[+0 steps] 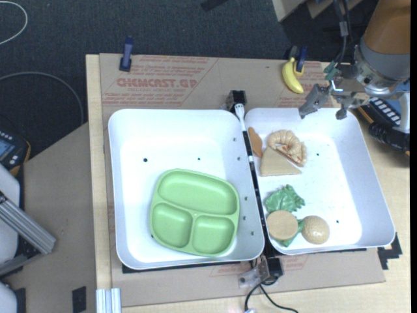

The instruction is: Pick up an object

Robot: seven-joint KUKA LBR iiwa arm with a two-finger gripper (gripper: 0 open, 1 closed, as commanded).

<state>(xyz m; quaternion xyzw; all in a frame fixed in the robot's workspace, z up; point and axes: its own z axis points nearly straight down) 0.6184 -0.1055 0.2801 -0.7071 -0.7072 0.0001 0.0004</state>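
The pincer (324, 102) is hanging open and empty over the right bin's (365, 168) far edge, while the croissant (288, 145) is lying on a tan wedge (279, 165) just below, apart from it

Your arm (389, 31) reaches in from the right; gripper (324, 105) hangs low, jaws spread apart, holding nothing.

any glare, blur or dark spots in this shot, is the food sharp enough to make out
Camera view: even, soft light; the white bins are bright but not blown out. The green tray and the shrimp read fairly sharp. The end effector is small and slightly soft. The floor above the bench is dark.
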